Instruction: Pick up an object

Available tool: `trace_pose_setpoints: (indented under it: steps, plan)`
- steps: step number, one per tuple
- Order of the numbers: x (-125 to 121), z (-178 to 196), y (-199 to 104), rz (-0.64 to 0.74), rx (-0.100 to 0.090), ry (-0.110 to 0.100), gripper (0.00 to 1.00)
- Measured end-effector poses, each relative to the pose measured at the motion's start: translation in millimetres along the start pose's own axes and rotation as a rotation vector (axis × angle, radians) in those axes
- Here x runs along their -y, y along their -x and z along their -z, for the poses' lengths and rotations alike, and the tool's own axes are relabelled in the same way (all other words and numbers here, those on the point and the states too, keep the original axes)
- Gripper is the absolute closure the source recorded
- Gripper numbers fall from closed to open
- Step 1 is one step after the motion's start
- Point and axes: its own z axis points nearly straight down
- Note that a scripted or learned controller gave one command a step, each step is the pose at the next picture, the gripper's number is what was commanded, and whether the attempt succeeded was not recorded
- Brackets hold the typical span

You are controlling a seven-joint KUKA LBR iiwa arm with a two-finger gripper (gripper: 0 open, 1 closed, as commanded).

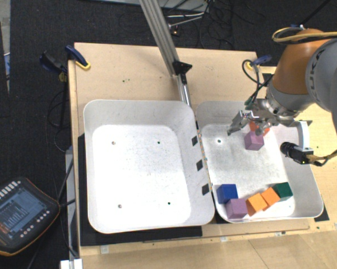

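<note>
The right bin [303,203] holds a blue cube [227,192], purple cube [236,208], orange cube [257,201] and green cube [282,191] along its lower edge. The left bin [140,164] sits beside it on the tan bench [129,72]. Upper right, the gripper [252,129] hangs with fingers spread over a mauve block [254,140]; whether they touch is unclear.

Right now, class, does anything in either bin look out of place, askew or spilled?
Nothing looks spilled or damaged. Four blocks sit clustered along the right bin's near edge: blue, purple, orange, green. A fifth, purple block, sits apart, tilted, under the gripper.
</note>
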Motion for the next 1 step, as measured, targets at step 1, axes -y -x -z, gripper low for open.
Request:
trace_pose_setpoints:
  steps: [1]
  plan:
    - [-5.6, -25.9, 1.8, 0.0, 0.007, 0.024, 0.0]
